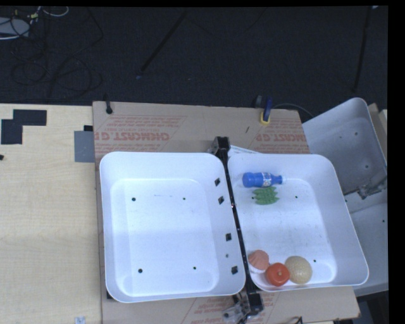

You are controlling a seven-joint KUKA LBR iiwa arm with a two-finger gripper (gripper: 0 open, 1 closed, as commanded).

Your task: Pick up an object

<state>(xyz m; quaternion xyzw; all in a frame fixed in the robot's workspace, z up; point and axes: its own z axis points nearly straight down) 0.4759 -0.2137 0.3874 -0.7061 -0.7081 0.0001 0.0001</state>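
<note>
Hard to make out: green item (266,196) in the right bin, small and leafy-edged, kind not readable; pale pink piece (258,259) at the lower edge, ribbed like a shell, kind uncertain; red print on the cardboard sheet (158,130) reads mirrored
Cut off: clamp fitting (243,310) at the bottom edge of the frame, lower part out of frame; grey metal panel (345,133) at the right, running out of the frame; cables (38,16) at the upper left, lost against the dark floor
Gripper state: cannot be told from this view
Left bin (161,161): shallow, white, left of centre; small dark dots on its floor
Right bin (342,209): shallow, white, right of centre; touching the left bin along a dark seam with black clips (231,209)
Right bin, upper part: blue bottle (261,180) lying on its side, white cap toward the right; the green item just below it, near but apart
Right bin, lower edge: the pale pink piece; red-orange ball (277,274) touching it on the right; tan ball (298,269) touching the red-orange ball further right; all three well apart from the bottle
Under the bins: the cardboard sheet, brown, showing above and below both bins
Bench (44,221): light wood, left of the frame; dark patches (25,123) and a grey square (83,145) on it at the upper left
Top of the cardboard: blue and yellow clip (266,111), upright, right of centre
</note>
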